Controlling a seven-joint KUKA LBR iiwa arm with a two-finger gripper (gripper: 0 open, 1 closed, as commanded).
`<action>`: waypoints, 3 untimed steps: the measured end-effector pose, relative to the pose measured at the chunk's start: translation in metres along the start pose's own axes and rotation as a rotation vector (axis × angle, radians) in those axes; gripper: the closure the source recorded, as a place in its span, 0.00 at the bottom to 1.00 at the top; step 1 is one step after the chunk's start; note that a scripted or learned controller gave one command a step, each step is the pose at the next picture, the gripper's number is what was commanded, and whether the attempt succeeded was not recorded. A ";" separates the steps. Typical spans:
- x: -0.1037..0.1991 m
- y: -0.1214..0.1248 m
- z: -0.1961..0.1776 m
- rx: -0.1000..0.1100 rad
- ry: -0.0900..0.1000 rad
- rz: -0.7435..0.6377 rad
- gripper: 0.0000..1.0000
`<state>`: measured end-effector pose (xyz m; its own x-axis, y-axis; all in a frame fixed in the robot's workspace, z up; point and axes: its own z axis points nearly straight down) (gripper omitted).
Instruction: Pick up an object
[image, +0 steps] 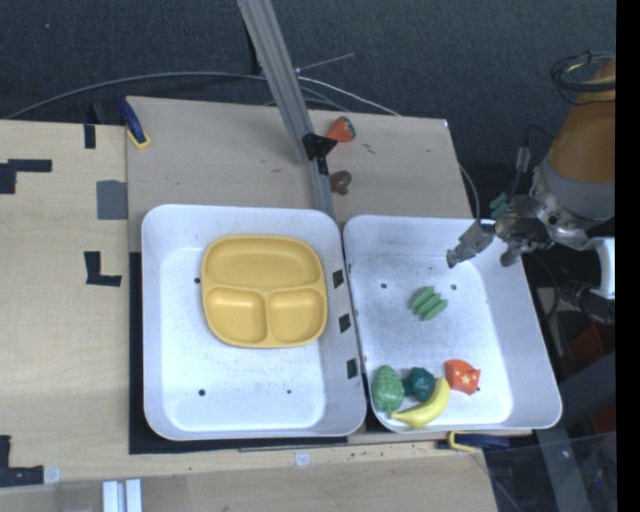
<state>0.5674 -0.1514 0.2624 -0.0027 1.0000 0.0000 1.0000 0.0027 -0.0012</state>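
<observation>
The arm (585, 140) reaches in from the right, its orange band sitting above the grey wrist, and the end effector (485, 243) hangs over the upper right corner of the right bin (520, 300). Its 2 fingers (466, 246) stand spread apart with nothing between them, 1 dark fingertip pointing down and left over the bin floor.

In that same bin, a small green ribbed object (428, 302) lies alone near the middle, below and left of the end effector and clear of it. Along the bin's near edge, 4 toy foods crowd together: a green leafy vegetable (387, 388), a dark teal piece (419, 382) just beside it, a yellow banana (428, 407) curled under both, and a red strawberry-like piece (462, 376) to their right.

The left bin (165, 330) holds a yellow 3-compartment tray (265, 289) lying flat. Both bins sit side by side on the pale wooden worktop (60, 330).
</observation>
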 end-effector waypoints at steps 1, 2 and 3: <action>0.000 0.000 0.000 0.000 0.000 0.000 0.00; 0.005 -0.002 0.044 0.005 0.000 0.000 0.00; 0.007 -0.005 0.109 0.007 0.001 0.001 0.00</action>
<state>0.5627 -0.1446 0.1533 -0.0018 1.0000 0.0010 1.0000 0.0018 -0.0087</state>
